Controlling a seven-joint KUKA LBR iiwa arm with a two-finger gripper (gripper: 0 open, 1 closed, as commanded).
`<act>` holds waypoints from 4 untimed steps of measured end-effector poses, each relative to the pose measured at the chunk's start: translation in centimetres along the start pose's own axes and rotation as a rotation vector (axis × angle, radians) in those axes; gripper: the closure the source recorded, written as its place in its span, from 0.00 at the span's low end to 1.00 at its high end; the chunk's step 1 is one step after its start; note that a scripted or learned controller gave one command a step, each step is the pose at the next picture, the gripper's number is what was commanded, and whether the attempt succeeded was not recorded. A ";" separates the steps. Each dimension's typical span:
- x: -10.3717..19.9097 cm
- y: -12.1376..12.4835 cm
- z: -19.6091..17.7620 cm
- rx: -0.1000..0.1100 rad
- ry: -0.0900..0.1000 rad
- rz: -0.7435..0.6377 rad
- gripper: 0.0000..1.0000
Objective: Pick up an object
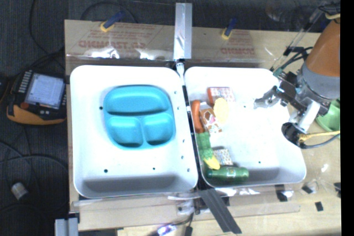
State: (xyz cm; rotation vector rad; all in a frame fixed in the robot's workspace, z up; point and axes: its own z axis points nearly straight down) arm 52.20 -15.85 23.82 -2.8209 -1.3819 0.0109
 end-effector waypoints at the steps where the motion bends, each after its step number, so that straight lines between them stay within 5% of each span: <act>1: -5.0 1.3 1.5 0.000 0.001 0.040 0.00; 2: 0.6 -0.8 10.1 0.004 0.002 0.225 0.00; 3: -7.2 0.9 -7.5 -0.001 0.001 0.303 0.00; 4: -7.2 0.9 -8.3 0.002 -0.004 0.301 1.00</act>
